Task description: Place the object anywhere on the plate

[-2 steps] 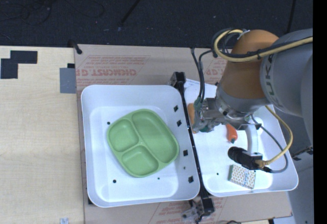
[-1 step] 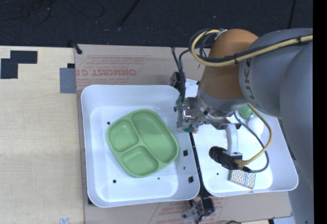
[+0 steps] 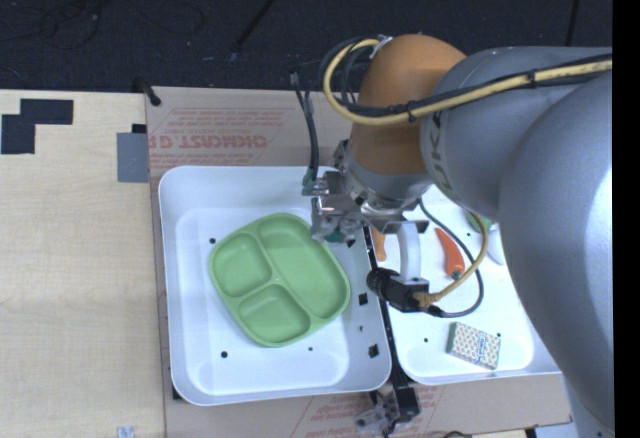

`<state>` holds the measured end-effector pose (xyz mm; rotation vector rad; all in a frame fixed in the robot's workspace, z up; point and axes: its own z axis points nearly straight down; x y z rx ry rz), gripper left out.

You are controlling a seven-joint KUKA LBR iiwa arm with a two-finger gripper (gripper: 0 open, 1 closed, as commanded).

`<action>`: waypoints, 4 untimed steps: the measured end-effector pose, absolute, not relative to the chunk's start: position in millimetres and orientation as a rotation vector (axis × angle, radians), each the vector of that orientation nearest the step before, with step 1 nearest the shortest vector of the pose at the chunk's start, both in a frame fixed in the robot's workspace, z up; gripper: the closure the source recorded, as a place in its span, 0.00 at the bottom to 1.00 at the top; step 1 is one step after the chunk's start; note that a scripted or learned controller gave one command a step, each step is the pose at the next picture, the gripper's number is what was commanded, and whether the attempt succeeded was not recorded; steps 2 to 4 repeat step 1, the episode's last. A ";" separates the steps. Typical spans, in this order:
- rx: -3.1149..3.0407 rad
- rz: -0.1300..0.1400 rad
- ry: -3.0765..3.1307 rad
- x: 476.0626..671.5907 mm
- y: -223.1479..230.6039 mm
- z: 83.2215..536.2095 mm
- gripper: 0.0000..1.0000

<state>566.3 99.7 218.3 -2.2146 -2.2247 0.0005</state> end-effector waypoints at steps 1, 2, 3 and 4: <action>-2.217 0.006 -2.222 565.2 97.5 217.9 0.00; -2.217 0.006 -2.222 565.2 97.5 217.9 0.00; -2.217 0.006 -2.222 565.2 97.5 217.9 0.00; -2.217 0.006 -2.222 565.2 97.5 217.9 0.00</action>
